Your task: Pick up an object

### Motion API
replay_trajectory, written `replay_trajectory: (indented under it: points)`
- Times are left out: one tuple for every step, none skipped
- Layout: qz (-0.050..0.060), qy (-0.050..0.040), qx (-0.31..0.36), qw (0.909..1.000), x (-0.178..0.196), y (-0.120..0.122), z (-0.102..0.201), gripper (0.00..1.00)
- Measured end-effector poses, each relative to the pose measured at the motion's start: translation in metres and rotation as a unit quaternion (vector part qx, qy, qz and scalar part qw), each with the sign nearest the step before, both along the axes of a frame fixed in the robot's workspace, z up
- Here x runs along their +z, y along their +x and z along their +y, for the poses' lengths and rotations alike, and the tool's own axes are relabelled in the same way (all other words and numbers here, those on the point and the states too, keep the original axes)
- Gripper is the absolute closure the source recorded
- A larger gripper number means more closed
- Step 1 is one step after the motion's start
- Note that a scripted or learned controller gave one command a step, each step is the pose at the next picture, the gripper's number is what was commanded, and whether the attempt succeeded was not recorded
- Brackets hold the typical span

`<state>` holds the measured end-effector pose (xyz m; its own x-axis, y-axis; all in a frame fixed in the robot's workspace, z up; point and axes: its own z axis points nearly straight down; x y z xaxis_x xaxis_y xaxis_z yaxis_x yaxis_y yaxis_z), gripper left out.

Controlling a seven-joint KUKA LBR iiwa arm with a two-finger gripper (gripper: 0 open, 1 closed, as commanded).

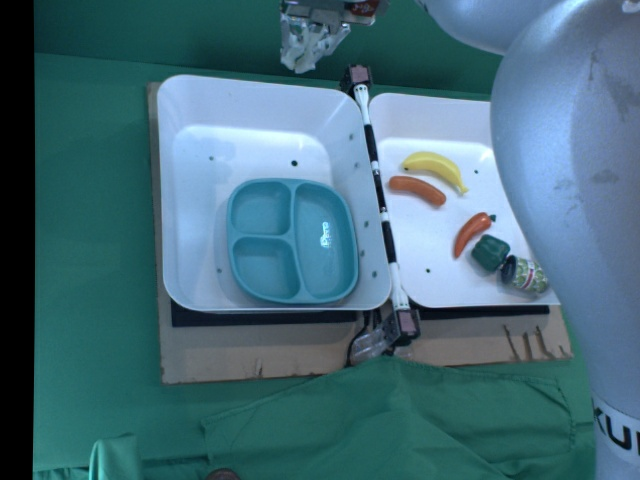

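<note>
A teal plate (pixel 292 240) lies in the left bin (pixel 190 108), toward its near edge. In the right bin (pixel 470 113) a jar (pixel 526 276) and green pepper (pixel 489 253) sit near the near right corner, then a carrot (pixel 472 234), sausage (pixel 417 190) and banana (pixel 436 168) farther back. The gripper (pixel 303 56) hangs above the left bin's far edge, holding nothing; whether it is spread I cannot tell.

Left white plastic bin (pixel 190 118) holds the teal three-compartment plate (pixel 292 240), sitting toward its near right; right white plastic bin (pixel 470 118) has the yellow banana (pixel 436 169) farthest back, red-orange sausage (pixel 417 190) just in front, then orange carrot (pixel 471 235), green pepper (pixel 490 253) and small jar (pixel 525 276) (nearest, rightmost)
</note>
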<state>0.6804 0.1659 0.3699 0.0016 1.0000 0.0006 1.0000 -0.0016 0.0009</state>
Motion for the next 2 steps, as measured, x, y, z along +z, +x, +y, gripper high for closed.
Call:
replay_trajectory:
  points:
    - [-0.002,-0.0006,0.000,1.0000,-0.0130,0.0206,0.0022,1.00]
    - [-0.001,-0.0007,0.000,1.0000,-0.0156,0.0204,0.0026,1.00]
